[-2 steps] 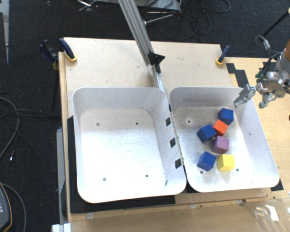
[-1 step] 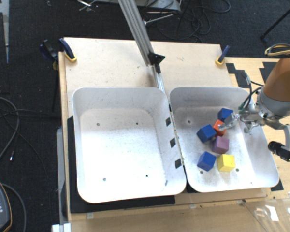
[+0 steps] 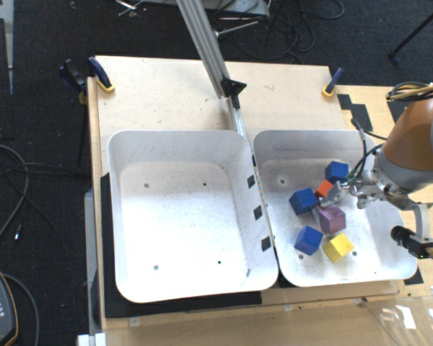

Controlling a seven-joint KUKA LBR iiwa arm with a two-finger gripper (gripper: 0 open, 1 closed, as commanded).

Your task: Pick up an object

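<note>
Purple block [image 3: 332, 218] lay at the gripper's [image 3: 337, 191] seven o'clock, unlifted; claw state could not be told; pickup remained.

The robot arm [image 3: 411, 146] comes in from the right side of the frame, about halfway down. Its big round part is orange-brown on top, with a grey part just under it. The arm leans toward the left and a little downward. At its end sits the gripper [image 3: 344, 187], made of small silver metal parts. It points left, toward the middle right of the frame, and it hangs low. Thin wires, some of them green, run along the wrist. A black piece [image 3: 410, 241] sticks out below the arm, near the lower right of the frame.
</note>
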